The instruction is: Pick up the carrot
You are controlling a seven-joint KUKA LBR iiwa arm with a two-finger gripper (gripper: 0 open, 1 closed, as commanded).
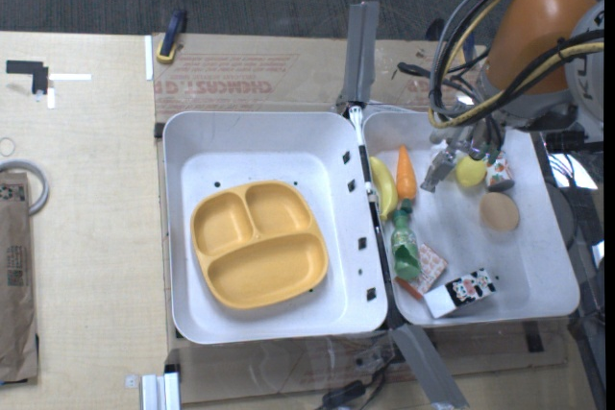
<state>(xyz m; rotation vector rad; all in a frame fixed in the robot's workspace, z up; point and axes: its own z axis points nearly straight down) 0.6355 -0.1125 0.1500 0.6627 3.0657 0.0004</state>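
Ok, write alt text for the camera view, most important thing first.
A grey arm's gripper hovers in the right white bin, just right of the carrot, which lies beside a banana. An egg, a green bottle and small cartons share that bin; the left white bin holds a yellow divided plate.

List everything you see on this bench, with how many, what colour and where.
Bins: two, white, side by side.
Divided plate: one, yellow, left bin.
Carrot: one, orange, right bin, near its left wall.
Banana: one, yellow, left of the carrot.
Bottle: one, green, below the banana.
Egg: one, tan, right bin.
Lemon: one, yellow, by the gripper.
Carton: one, black and white, right bin front.
Arm: one, grey with orange.
Gripper: one, beside the carrot.
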